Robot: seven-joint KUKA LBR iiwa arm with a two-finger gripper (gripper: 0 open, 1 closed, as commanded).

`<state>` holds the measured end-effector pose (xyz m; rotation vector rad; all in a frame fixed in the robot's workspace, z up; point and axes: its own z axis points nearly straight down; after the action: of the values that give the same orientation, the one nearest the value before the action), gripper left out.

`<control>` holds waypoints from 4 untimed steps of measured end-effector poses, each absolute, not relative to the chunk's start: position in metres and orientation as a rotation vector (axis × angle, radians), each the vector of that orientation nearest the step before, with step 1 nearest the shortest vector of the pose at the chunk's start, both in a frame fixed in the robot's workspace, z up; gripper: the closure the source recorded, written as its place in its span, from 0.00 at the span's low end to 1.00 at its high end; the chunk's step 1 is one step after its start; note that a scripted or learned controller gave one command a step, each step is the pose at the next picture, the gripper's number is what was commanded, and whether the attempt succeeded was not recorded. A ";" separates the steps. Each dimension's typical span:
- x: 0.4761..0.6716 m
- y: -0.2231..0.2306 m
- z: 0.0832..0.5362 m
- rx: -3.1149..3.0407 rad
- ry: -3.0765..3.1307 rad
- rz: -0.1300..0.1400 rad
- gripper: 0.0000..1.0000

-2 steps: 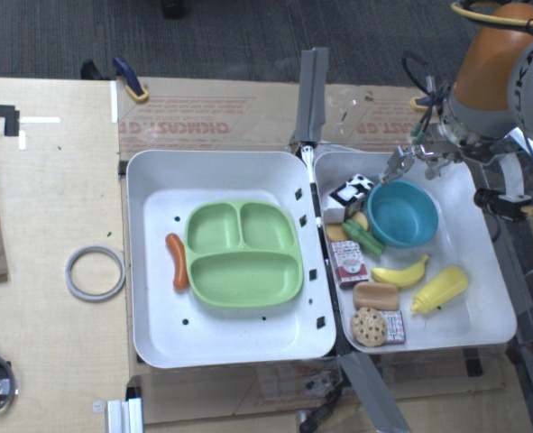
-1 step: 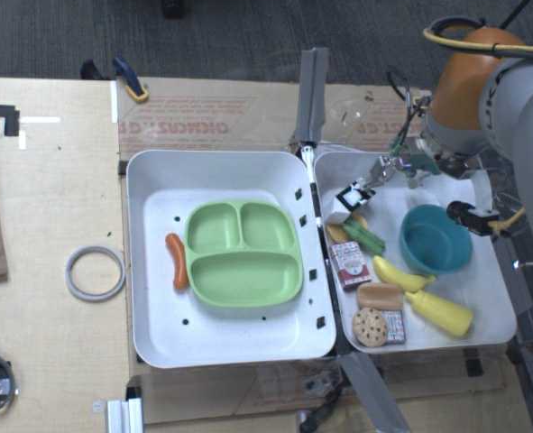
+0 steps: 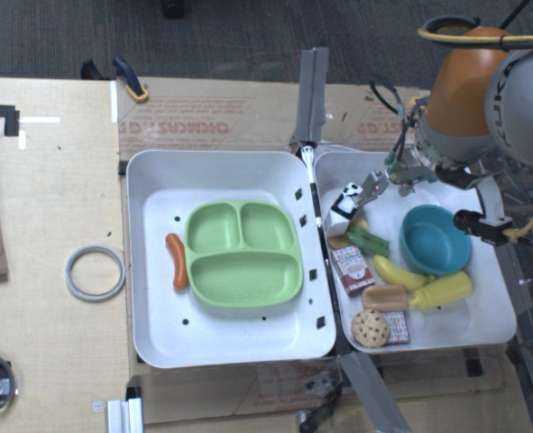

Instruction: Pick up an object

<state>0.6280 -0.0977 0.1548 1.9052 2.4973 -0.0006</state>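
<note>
The gripper (image 3: 372,188) hangs low over the far left part of the right bin (image 3: 496,327), reaching in from the arm (image 3: 482,88) at the bin's far right corner. How its tips stand cannot be told at this size and angle, and nothing is plainly seen between them.

Just beside the gripper, toward the bin's left wall, sits a small black-and-white toy (image 3: 344,202). Nearer the front lie a green pickle-like piece (image 3: 367,241), a red-and-white packet (image 3: 350,269), a yellow banana (image 3: 399,272), a hot dog bun (image 3: 385,298) and a cookie (image 3: 371,328) by the front left corner. A teal bowl (image 3: 436,239) stands in the middle of the bin, with a yellow squash-shaped piece (image 3: 443,290) touching its front side.

The left bin (image 3: 149,332) carries a green divided plate (image 3: 243,253) at its centre, and an orange carrot-like stick (image 3: 178,261) just beside the plate's left rim.

On the bench (image 3: 50,206), left of the bins, lies a grey ring (image 3: 96,272).
</note>
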 end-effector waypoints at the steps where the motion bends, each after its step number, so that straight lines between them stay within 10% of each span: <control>1: 0.659 -0.108 0.165 1.677 2.653 0.000 0.00; 2: 0.619 -0.106 0.145 1.965 2.453 -0.003 0.00; 3: 0.661 -0.123 0.114 1.978 2.410 0.021 0.00; 4: 0.621 -0.151 0.127 1.718 2.628 0.000 0.00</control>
<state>0.6210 -0.1507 0.1267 1.7179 2.6284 -0.0004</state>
